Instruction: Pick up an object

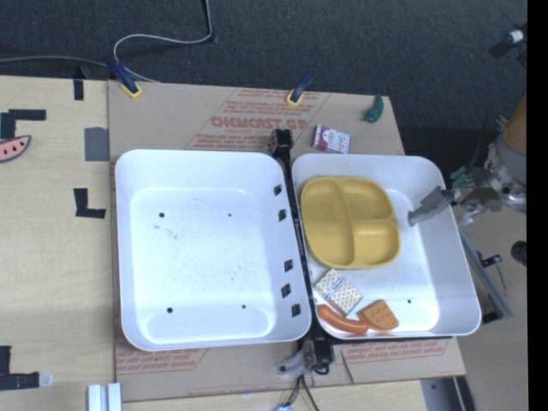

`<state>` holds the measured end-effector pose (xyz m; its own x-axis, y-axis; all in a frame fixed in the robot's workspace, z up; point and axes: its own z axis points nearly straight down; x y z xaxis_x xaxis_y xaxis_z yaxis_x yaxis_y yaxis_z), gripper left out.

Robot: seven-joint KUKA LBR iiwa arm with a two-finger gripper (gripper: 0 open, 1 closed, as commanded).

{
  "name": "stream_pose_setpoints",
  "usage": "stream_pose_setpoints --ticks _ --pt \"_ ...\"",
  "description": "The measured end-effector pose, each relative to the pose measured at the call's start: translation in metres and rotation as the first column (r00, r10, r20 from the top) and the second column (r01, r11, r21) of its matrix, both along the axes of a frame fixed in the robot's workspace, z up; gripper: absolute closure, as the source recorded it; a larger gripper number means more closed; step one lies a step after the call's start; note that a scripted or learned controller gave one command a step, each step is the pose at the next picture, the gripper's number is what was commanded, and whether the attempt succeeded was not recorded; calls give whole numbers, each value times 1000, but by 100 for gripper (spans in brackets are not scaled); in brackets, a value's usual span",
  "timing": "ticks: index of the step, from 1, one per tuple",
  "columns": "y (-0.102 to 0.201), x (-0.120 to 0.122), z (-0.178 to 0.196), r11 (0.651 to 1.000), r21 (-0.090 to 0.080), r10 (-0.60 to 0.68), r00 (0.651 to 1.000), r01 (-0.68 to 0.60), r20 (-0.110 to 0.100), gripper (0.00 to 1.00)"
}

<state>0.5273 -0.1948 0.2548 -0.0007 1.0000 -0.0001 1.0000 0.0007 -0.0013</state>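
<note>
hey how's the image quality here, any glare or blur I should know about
Camera view: even, soft lighting; the white bins are bright but their rims stay readable; the yellow divided plate is sharp; the gripper at the right bin's edge is small and slightly soft, so its fingers are hard to read.

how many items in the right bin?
4: yellow divided plate at its centre; checkered packet, sausage and cracker along the near edge. Others may be hidden.

Arm (514,157) cut off at right edge
</note>
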Motion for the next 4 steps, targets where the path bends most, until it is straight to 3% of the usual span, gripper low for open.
stream_pose_setpoints --ticks 1,2,3,4 --pt "36 64 -126 1000 1 1 1000 -1 -1 0" --pt "4 114 -167 1000 -1 1 1000 -1 6 0" --pt "2 115 -156 1000 -9 1 1000 0 12 100" --pt "-9 55 -34 1000 -2 0 1000 0 3 100"
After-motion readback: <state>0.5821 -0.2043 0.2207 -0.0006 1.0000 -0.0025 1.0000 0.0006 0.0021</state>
